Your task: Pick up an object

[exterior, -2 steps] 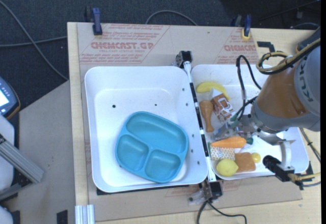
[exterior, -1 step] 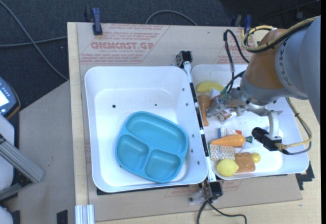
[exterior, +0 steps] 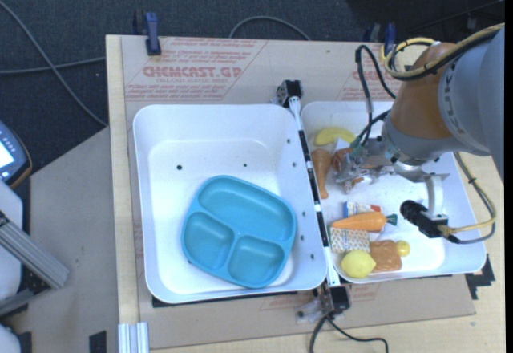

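My gripper [exterior: 353, 172] is low in the right bin [exterior: 458, 259], near its left wall, with the grey arm and its orange band [exterior: 417, 107] above and to the right. It hangs over a jumble of small toy foods. A brown cone-shaped piece [exterior: 321, 170] lies just left of it and a yellow banana [exterior: 333, 135] just above. Toward the front lie an orange carrot [exterior: 361, 222], a checkered cracker [exterior: 348, 240], a yellow lemon [exterior: 357, 264] and a brown bread piece [exterior: 386, 255]. Nothing shows as held.
The left bin [exterior: 160, 135] holds a blue divided tray [exterior: 238, 229] at its front. A black clip [exterior: 289, 91] and rail join the two bins. Cables loop off the arm, with a black plug [exterior: 420, 216] over the right bin.
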Available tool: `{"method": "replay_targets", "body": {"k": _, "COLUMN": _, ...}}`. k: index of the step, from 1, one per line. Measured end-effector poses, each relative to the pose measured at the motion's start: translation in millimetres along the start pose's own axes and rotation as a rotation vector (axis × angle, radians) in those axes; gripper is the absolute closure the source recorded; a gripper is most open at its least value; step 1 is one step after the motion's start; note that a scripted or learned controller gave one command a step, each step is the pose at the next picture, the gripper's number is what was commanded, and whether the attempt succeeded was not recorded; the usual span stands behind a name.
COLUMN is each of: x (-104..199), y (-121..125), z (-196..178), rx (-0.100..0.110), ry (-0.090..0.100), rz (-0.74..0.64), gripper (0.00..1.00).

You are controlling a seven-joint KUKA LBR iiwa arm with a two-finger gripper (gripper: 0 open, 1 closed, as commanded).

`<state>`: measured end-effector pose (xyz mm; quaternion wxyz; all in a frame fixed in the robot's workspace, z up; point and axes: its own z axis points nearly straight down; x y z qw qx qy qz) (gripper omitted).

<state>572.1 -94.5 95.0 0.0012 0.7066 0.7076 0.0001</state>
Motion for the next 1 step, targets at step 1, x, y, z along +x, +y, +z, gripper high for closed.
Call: {"method": "replay_targets", "body": {"k": 1, "x": 74.3, "y": -13.1, "z": -95.5, "rx": -0.007, "ry": 0.004, "rz": -0.006, "gripper": 1.00}}
